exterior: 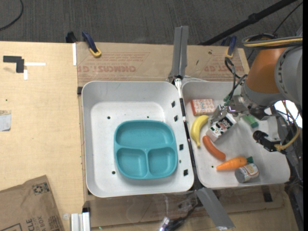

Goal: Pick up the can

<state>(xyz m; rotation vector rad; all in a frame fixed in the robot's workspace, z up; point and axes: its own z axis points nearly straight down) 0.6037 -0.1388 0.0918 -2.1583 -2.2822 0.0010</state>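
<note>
The gripper (222, 124) hangs over the right bin (274, 177) beside the banana (198, 129); whether it is released or clenched I cannot tell. The can (246, 173) lies apart near the bin's front edge, touching the carrot (232, 164)

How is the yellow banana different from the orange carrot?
The curved yellow banana is bent like a moon, while the tapered orange carrot is straight with a pointed end. The banana runs up and down in the camera view; the carrot lies nearly sideways. The banana sits near the bin's left wall, and the carrot lies lower, beside the small silver can. Both lie in the right-hand shallow white bin.
</note>
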